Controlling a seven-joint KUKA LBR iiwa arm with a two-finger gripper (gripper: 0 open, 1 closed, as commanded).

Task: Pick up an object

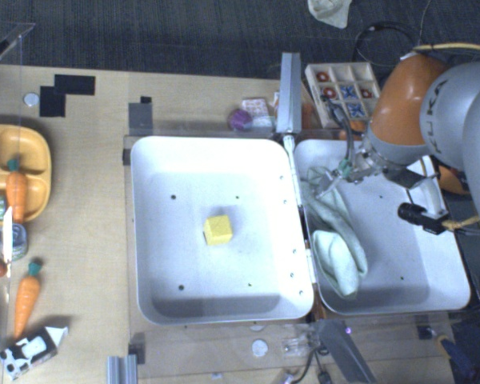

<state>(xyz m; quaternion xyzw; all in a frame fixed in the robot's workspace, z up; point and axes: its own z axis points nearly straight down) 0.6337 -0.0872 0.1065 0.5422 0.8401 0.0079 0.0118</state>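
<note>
Gripper (336, 176) low in right bin (432, 294), at upper-left corner, tips touching top of pale cloth (336, 242). Open/shut: can't tell, too small. Cloth lies along bin's left wall.

Risks:
- cloth limp, may slip out or only pinch a fold
- near wall, fingers could snag rim
- yellow block (218, 230) in left bin (156, 214), well apart, no interference

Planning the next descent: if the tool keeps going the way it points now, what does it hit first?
Most likely the pale cloth lying in the right bin. The tool sits over the bin's upper left part, pointing down and left toward the cloth's upper end. Height above it is hard to judge from this slanted view.
</note>
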